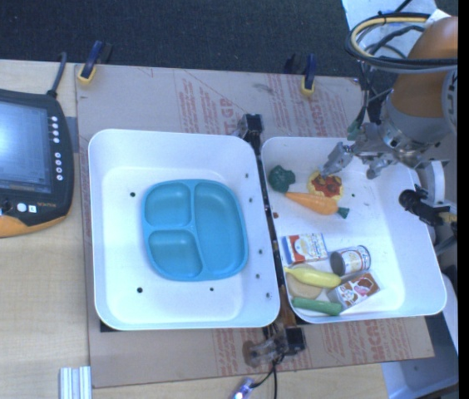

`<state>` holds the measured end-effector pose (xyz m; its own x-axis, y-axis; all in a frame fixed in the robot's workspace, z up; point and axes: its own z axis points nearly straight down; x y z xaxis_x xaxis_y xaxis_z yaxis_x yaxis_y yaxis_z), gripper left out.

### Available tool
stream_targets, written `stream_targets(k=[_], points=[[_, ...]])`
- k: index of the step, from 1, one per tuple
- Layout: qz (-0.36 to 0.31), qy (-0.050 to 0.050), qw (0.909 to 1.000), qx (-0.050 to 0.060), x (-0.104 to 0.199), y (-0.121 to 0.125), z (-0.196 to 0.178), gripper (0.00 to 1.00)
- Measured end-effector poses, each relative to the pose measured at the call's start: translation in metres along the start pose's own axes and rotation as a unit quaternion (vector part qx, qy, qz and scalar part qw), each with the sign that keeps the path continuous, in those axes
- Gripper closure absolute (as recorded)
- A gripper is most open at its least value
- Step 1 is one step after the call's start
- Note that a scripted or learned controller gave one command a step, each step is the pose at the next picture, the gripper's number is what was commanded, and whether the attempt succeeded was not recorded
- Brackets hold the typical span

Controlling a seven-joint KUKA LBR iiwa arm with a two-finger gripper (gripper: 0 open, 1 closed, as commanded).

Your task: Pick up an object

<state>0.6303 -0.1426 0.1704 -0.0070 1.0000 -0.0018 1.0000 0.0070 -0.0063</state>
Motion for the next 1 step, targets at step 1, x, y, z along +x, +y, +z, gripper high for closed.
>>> stream_targets(k=[1], points=[[-0.001, 0.0, 1.0, 0.0, 0.0071, 0.0067, 0.0796, 0.0]])
